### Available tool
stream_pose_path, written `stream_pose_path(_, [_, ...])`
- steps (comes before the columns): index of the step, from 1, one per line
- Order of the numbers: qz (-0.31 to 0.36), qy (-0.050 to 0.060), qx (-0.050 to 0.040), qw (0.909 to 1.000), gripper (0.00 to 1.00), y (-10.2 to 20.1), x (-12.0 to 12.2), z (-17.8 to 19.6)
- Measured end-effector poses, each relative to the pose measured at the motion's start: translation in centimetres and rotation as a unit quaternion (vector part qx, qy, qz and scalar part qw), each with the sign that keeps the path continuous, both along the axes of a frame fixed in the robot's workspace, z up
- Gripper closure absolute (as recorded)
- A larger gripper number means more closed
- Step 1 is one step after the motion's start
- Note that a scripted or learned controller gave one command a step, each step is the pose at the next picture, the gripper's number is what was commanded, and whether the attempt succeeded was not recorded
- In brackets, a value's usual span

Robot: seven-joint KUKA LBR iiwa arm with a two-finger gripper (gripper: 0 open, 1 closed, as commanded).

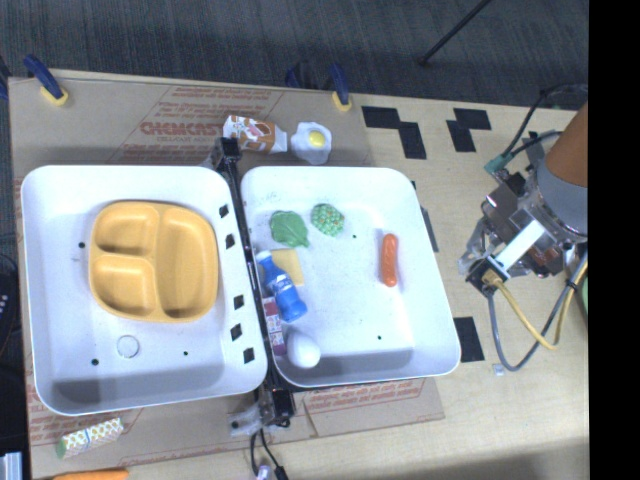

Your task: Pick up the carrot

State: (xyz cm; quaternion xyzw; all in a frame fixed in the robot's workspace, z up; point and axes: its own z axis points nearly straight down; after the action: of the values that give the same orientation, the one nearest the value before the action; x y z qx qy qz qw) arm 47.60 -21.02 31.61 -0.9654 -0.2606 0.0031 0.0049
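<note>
A: What takes up the most room?

B: The tan worktop (500,408), printed with black squares, carrying two shallow white plastic bins side by side. The left bin (60,368) holds a yellow-orange plastic tray with three compartments (155,260). The right bin (425,308) holds the small things.

A: And the arm?

B: The grey arm with an orange band (565,168) comes in from the right edge and sits over the worktop, well apart from the right bin. Its tool (490,268) points toward that bin's right wall. Whether the tool is wide or narrow, I cannot tell; wires and metal parts crowd it.

A: Where is the carrot?

B: The small orange carrot (389,259) lies lengthwise in the right part of the right bin, alone on the white floor, near the right wall.

A: What else is in that bin?

B: A blue bottle (281,289) lies at the left side, touching a pale yellow block (290,264). Above them sit a green leafy piece (289,228) and a round green speckled item (327,218). A white egg-shaped object (303,350) rests near the front corner.
</note>
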Motion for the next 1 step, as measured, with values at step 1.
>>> stream_pose_path(1, [-0.028, 0.0, -0.0007, 0.9996, 1.0, -0.02, 0.0, -0.89])
